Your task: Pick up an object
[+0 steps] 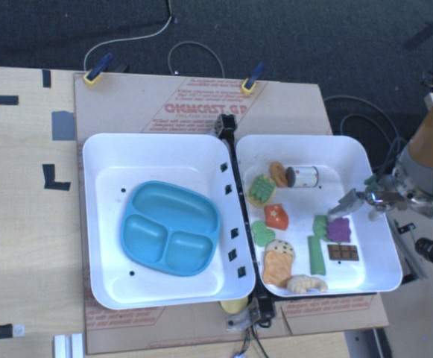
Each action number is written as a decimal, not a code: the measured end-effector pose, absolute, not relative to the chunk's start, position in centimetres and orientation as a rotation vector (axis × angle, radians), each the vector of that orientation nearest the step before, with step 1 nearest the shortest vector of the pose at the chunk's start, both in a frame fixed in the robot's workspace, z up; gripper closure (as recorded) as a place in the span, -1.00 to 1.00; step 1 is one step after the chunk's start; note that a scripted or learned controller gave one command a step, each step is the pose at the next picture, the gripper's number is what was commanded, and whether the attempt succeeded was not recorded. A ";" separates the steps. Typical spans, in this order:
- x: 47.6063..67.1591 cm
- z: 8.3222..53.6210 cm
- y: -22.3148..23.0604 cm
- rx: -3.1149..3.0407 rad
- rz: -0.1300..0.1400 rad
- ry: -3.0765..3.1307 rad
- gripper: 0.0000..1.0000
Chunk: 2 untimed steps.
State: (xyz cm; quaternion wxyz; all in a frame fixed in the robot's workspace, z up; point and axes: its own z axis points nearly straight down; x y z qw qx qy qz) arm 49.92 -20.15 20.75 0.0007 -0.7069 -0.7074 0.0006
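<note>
While I reach in from the right, my gripper [352,200] hangs over the right bin [350,149], near its right wall and just above the purple piece [339,230]. One grey finger [348,201] points left toward the middle of the bin; whether my jaws are open or closed I cannot tell from here, and nothing shows between them.

The right bin holds all the small things. A white-and-black can [302,176] lies on its side near the back, touching an orange lump [278,174]. A green waffle [261,190] sits just beside them on the left, with a red piece [276,216] and a green leaf shape [263,234] in front of it. Near the front wall lie a cookie [280,249], an orange chunk [276,268] and a tan pastry [306,283]. A green stick [317,254] stands between these and a chocolate bar [343,253], which lies just in front of the purple piece.

The left bin [100,155] holds a blue tray [170,228] with three sections.
</note>
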 end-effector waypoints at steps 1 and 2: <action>48.8 8.2 -19.7 -2.229 0.003 -2.226 -1.00; 48.8 8.9 -12.2 -2.230 -0.009 -2.237 -1.00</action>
